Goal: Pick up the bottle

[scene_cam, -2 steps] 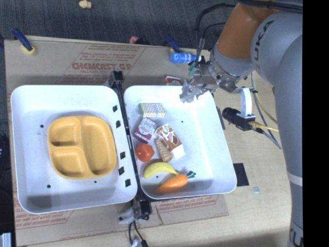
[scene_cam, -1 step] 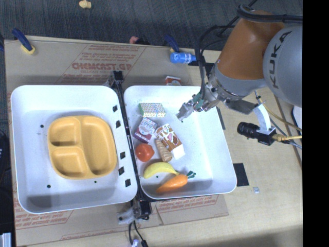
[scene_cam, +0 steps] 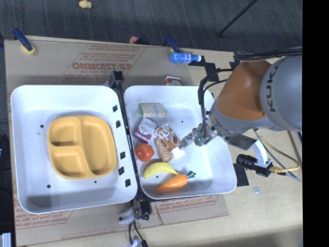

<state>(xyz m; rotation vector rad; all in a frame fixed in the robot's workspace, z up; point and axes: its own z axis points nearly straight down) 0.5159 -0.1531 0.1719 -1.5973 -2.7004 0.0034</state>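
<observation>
At 12 o'clock, outside the right bin point(scene_cam: 218, 181), the bottle point(scene_cam: 184, 58) lies on its side on the bench. Gripper point(scene_cam: 198, 138) sits low in the bin; claw state: can't tell. Bottle looks light, rigid, slick plastic (will roll), so grip across mid-body.

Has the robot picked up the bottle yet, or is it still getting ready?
Not yet. Done so far: the arm has reached into the right bin, and the gripper is low among the toys, beside the carrot and banana. In hand: nothing visibly gripped; whether it is open or shut is unclear. Left: find and lift the bottle. The only bottle-like thing, a blue one, lies outside the bins on the bench.
</observation>
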